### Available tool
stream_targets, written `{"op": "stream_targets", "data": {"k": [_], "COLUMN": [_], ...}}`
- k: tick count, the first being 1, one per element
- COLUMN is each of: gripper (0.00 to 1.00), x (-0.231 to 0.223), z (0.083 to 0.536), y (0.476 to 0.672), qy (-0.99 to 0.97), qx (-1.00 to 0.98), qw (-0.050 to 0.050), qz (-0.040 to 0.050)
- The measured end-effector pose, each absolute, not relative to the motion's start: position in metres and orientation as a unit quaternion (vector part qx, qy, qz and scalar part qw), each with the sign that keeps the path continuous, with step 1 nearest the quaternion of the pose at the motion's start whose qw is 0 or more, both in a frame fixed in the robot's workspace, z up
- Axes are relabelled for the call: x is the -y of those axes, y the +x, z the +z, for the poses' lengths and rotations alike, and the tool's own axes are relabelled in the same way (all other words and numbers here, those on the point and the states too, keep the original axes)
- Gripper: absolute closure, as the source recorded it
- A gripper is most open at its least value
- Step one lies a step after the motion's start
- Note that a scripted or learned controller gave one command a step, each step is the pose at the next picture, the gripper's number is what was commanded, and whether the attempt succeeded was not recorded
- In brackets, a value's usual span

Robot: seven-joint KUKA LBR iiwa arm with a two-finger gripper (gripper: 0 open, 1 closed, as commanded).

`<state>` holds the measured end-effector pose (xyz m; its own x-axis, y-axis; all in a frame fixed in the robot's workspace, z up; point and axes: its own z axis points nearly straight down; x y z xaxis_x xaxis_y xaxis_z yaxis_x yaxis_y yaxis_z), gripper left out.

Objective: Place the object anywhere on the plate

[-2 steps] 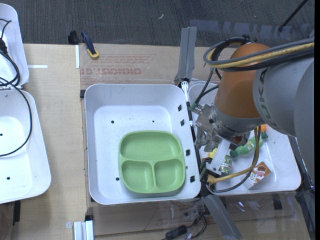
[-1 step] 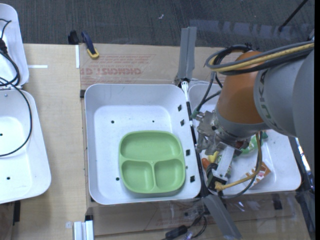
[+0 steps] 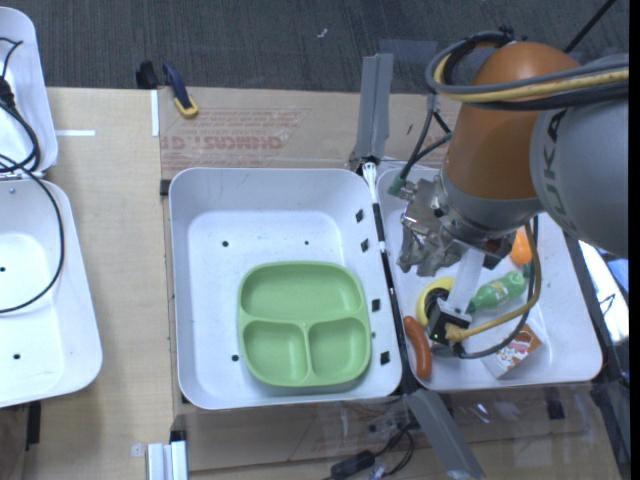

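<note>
The pincer (image 3: 425, 250) was seen over the left part of the right bin (image 3: 578, 308), close to the wall shared with the left bin (image 3: 205, 258). Whether it was wide or narrow could not be told, and nothing was seen held in it. The plate (image 3: 300, 298), green and divided into three compartments, lay bare in the left bin, towards the lower edge of the view.

The thing to be placed was therefore judged to be not yet lifted. The candidates all lay in the right bin: a sausage (image 3: 418, 348) along the shared wall, a bottle (image 3: 497, 293) near the middle, a packet (image 3: 515, 353) at the lower edge, and an orange piece (image 3: 521, 248) partly hidden by the arm. Which one was meant could not be told.

The step in hand was judged to be the pick. It would be done well if one thing were singled out and closed upon across its narrow width, with the neighbours left untouched. The sausage, lying so close to the wall, would best be taken along the wall's line, so that nothing was jammed against the rim. The bottle, being round, could be expected to roll if it were caught off centre.

Enough height would be needed over the shared walls. The release would best be made low over a compartment, so that nothing bounced off the plate.
</note>
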<state>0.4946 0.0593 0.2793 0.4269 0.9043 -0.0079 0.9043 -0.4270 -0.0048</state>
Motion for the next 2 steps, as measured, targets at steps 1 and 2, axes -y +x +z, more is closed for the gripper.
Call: {"op": "stream_targets", "data": {"k": [1,2], "gripper": [1.0,1.0], "x": [-0.049,-0.016], "z": [0.277,0.211], "y": [0.479,0.477], "qy": [0.852,0.873], "qx": [-0.523,-0.487], "qw": [-0.001,-0.002], "qz": [-0.0057,-0.0053]}}
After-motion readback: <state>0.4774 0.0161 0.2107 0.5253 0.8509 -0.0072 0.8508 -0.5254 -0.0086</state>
